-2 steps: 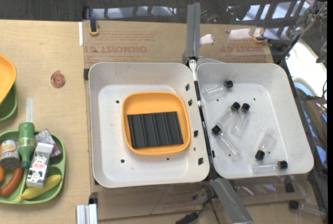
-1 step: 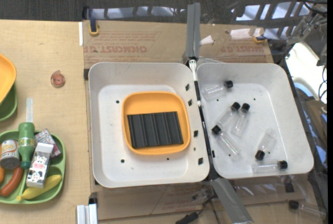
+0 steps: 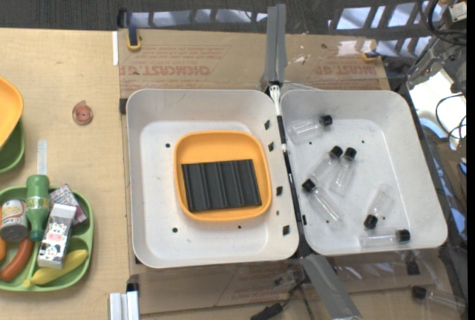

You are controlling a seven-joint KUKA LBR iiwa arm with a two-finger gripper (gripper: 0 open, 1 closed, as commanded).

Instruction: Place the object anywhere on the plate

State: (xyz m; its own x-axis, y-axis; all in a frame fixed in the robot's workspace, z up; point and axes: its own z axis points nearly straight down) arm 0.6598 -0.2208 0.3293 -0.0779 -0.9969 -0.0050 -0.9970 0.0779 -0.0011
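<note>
Two shallow white bins sit side by side on a sheet of brown cardboard (image 3: 223,62). The left white bin (image 3: 148,185) holds the rounded yellow-orange plate (image 3: 221,144), which lies flat near the bin's middle. A dark grey ribbed rectangular panel (image 3: 223,185) covers most of the plate's inner face.

The right white bin (image 3: 415,162) holds the clear plastic vials with black caps, six as far as I can count, all lying on their sides and all apart from the plate. One vial (image 3: 306,128) lies near the bin's upper left. Two vials (image 3: 326,164) lie close together near the middle, caps pointing towards the far wall. A fourth vial (image 3: 323,203) lies slantwise just below them, and a fifth (image 3: 378,204) lies to the right of it. The sixth vial (image 3: 382,238) rests along the near wall, its cap towards the right corner.

On the pale wooden table (image 3: 67,59), left of the bins, a green sectioned tray (image 3: 74,270) carries toy food, with a green toy bottle (image 3: 37,203) lying across it. A yellow bowl (image 3: 7,114) is cut off by the left edge. A small pink round object (image 3: 82,113) lies alone between that bowl and the left bin
</note>
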